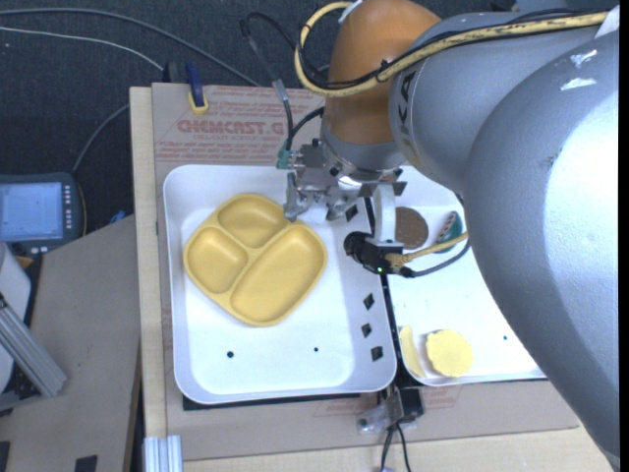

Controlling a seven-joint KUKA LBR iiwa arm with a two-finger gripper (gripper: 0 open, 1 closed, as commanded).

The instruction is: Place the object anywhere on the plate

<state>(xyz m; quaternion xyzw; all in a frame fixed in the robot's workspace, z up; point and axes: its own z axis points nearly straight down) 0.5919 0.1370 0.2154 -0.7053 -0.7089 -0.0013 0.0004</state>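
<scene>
Bright, even light — soft shadows, sharp.

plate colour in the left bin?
Yellow, with three compartments: the plate lies in the left bin, best seen in the camera view.

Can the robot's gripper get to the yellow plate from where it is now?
Probably yes. The gripper hangs right at the upper right rim of the yellow plate in the left bin, and nothing lies on the plate to block it.

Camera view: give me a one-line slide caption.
KUKA arm's gripper over the yellow divided plate's upper edge in the left bin.
</scene>
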